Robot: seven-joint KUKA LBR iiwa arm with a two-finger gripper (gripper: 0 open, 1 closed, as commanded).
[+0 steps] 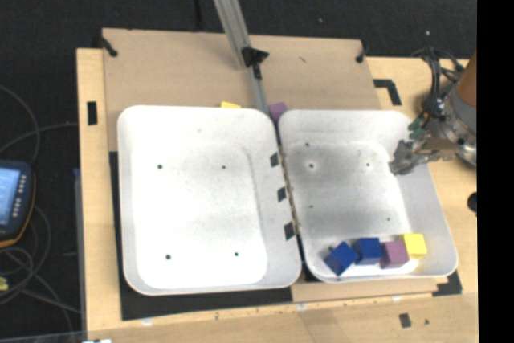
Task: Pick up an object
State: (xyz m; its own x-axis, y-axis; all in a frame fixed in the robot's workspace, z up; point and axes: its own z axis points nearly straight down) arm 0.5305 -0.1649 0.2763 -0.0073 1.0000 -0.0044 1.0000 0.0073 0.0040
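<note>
The claw hangs over the right edge of the right bin, low and dark against the white, with nothing visible in it; whether it is spread or closed I cannot tell from this slant; the arm comes in behind it from the right.

Nearest the camera, along the front wall of the right bin, four small blocks sit in a tight row: a dark blue block, tilted and leftmost; a blue block touching it; a purple block just beside that; a yellow block at the right end, close to the bin's corner. The left bin lies alongside, the two rims meeting at the middle; beyond the bins' far edges, on the worktop, a small yellow piece and a small purple piece peek out behind the rims.

The step in hand looks like the approach, nothing yet picked; the claw is well apart from the row of blocks. The next move, I judge, calls for travel toward the front wall, then a descent over one block; the yellow one at the end seems least crowded, though the wall beside it may hamper the grip.
</note>
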